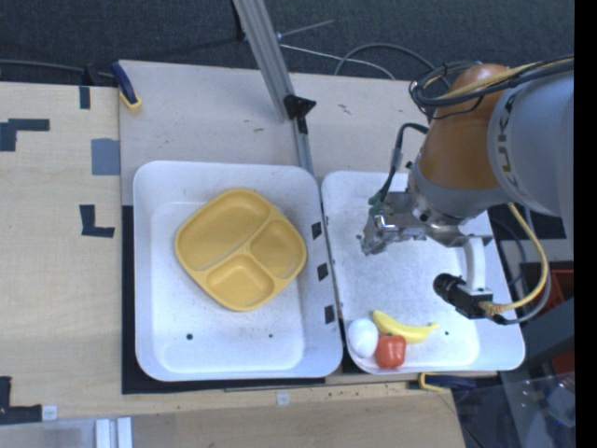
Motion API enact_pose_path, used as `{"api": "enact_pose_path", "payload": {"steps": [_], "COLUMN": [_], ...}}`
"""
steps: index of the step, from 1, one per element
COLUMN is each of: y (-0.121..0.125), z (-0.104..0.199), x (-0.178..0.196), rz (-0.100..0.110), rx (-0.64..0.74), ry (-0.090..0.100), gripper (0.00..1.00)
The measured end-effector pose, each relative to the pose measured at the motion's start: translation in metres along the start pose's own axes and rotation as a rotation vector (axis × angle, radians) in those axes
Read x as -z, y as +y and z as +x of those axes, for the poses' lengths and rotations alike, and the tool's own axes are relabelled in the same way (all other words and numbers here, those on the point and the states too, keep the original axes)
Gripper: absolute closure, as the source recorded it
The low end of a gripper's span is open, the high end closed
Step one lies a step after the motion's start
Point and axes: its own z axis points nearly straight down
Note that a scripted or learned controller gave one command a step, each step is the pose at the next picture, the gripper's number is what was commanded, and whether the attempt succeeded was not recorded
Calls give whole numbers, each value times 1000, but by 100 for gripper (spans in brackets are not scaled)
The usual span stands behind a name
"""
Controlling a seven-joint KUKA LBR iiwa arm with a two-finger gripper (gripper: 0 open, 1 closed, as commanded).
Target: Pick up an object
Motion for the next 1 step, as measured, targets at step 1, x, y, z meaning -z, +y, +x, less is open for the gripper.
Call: {"api": "enact_pose_path", "payload": {"steps": [1], "y": [8], "z": [49], "x": [-9], "rz": [1], "rx": [-2], "ry": [-1], "gripper": [100]}}
